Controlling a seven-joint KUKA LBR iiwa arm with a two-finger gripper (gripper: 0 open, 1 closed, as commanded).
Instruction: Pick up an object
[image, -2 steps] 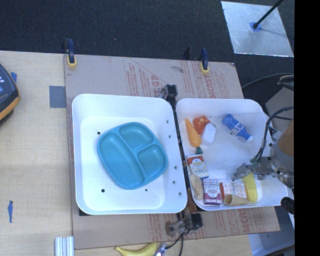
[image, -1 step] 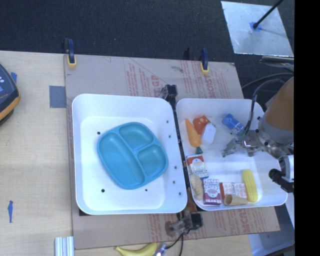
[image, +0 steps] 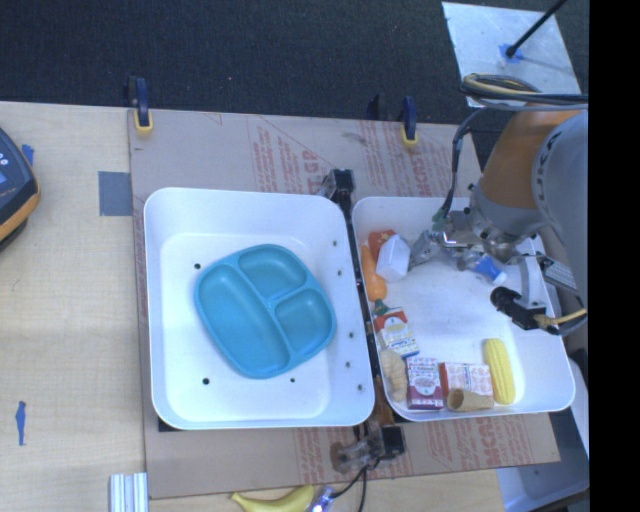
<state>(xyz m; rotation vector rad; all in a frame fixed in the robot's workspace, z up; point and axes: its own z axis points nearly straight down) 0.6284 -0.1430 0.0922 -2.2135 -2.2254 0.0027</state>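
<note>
left bin (image: 160, 300): plate (image: 264, 309) lies in it, near its middle | right bin (image: 556, 385): just right of left bin | carrot (image: 372, 275): in right bin, along the wall nearest left bin | corn (image: 499, 370): in right bin, far side from left bin | banana (image: 272, 497): on bench, before left bin

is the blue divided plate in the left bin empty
Empty. The blue plate lies flat in the left bin, its three compartments bare.
</note>
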